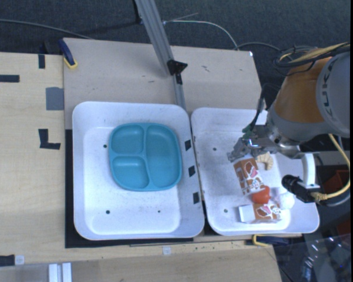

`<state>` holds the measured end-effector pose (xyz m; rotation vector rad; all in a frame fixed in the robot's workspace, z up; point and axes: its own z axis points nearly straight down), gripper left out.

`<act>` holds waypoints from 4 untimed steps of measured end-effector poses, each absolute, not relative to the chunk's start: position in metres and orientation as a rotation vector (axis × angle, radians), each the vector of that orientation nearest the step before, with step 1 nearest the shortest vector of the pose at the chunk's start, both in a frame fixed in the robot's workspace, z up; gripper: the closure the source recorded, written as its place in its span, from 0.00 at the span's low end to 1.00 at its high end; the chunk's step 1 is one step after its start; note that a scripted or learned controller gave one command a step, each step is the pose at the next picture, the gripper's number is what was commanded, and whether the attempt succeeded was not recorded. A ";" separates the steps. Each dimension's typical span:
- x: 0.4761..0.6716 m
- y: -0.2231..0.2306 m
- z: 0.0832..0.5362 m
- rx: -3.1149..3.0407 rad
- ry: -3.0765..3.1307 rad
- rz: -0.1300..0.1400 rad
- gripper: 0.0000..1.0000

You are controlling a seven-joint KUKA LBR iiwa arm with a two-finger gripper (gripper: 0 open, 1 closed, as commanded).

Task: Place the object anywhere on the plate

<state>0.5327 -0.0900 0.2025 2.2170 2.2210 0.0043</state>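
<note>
Orange-and-white snack packet (248,175), flat, right of teal divided plate (146,157); gripper (242,148) just above packet, jaw state indiscernible.

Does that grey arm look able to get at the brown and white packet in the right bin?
Probably yes: the gripper hovers just above the brown and white packet, with nothing lying over it.

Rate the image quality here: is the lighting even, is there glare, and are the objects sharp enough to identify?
Camera view: lighting is soft and even, shadows faint. No strong glare on the teal plate or the white bins. Overall focus is slightly soft. The small packets in the right bin are too blurry for their labels to be read, and the end effector reads as a grey smudge.
</note>
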 end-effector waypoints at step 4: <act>0.602 0.067 0.236 2.214 2.231 0.002 1.00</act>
